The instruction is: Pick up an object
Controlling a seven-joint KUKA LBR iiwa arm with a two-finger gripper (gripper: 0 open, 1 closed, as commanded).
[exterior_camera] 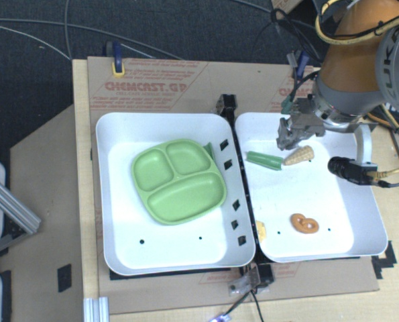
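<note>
1. Your tool (288, 141) hangs over the right bin (360, 243); I cannot tell its grip state.
2. The cone (299, 155) lies just beside it: light, rigid, likely slippery. Pinch across its middle.

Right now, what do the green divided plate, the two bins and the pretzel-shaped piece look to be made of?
Green divided plate: likely moulded plastic, matte, with a uniform colour and soft rounded ridges.
Left bin and right bin: thin white plastic, smooth with a slight sheen and rounded corners.
Pretzel-shaped piece: probably a plastic or rubber toy food, orange-brown; too small to be sure.
</note>
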